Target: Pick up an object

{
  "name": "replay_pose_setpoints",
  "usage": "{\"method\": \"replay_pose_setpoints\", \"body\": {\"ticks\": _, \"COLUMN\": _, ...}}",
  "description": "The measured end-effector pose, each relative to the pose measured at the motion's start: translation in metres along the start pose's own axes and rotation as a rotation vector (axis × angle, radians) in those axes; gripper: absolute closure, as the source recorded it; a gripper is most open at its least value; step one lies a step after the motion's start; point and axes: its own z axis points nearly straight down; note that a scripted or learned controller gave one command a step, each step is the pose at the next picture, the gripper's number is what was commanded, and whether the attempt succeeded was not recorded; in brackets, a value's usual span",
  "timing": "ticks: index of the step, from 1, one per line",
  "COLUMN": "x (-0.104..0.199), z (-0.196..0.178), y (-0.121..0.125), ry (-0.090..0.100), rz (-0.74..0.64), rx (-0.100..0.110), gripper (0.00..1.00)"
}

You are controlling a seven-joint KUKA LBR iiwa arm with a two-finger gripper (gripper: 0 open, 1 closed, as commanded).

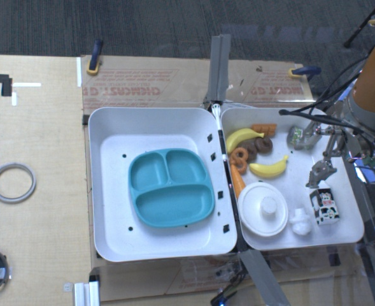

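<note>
Small black-and-white carton (pixel 326 206) just below hand (pixel 321 171): light, stiff, boxy; grip flat sides. Hand's spread: cannot tell.

We see an evenly lit scene, bright without harshness; the light seems to come from above and spreads softly. The two white bins (pixel 97 171) come close to washing out, so their inner walls lose detail, and the white bowl (pixel 264 208) nearly blends into its bin. Shadows are faint: a thin soft one lies under the blue plate (pixel 172 187). The table (pixel 34 126) shows no glare. Focus is moderate throughout, with small things slightly soft and grainy. The gripper (pixel 321 171) reads as a blurred grey shape. The dark floor (pixel 142 11) at the top stays dim.
</note>
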Motion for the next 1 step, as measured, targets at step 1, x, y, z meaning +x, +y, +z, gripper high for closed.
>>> {"method": "replay_pose_setpoints", "body": {"ticks": 1, "x": 0.0209, "z": 0.1378, "y": 0.0105, "ry": 0.001, "rz": 0.04, "rx": 0.0, "gripper": 0.0}}
